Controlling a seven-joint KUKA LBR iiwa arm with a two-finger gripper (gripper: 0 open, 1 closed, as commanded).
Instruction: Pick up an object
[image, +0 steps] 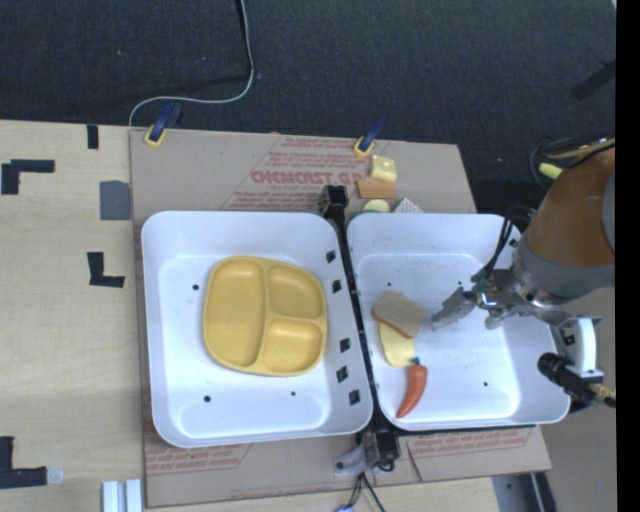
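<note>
In the right bin (500, 400) the end effector (450, 310) hangs low near the middle of the floor, its dark tip aimed toward the divider between the two bins; whether it is spread or pressed together I cannot tell, and nothing shows in its grip. The nearest candidates lie just beyond that tip, toward the divider: a tan slice of bread (400, 312) overlapping a yellow piece (397, 348), with an orange carrot (412, 389) nearer the bin's front edge, its long axis running roughly front to back. The yellow divided plate (265, 315) sits in the left bin (160, 400), well apart.
</note>
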